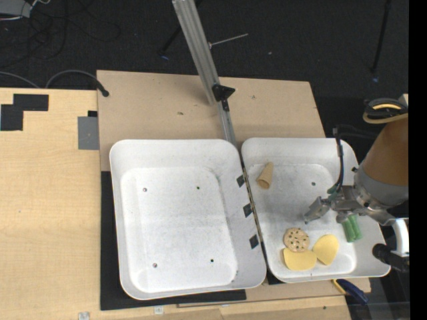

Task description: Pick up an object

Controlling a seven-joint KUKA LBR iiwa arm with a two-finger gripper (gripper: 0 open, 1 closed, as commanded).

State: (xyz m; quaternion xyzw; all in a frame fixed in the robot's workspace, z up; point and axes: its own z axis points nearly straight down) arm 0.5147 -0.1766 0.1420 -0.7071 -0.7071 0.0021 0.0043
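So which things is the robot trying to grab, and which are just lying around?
Could be grabbed:
tan cone-shaped piece
round brown cookie with pale dots
two flat yellow pieces
green stick-shaped thing
all in the right white bin, by the gripper

Just lying about:
left white bin
slanted metal rail

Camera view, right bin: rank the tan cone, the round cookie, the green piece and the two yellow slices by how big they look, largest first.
1. Yellow slices and, alike
2. Round cookie
3. Tan cone
4. Green piece, partly hidden by the gripper, so unsure
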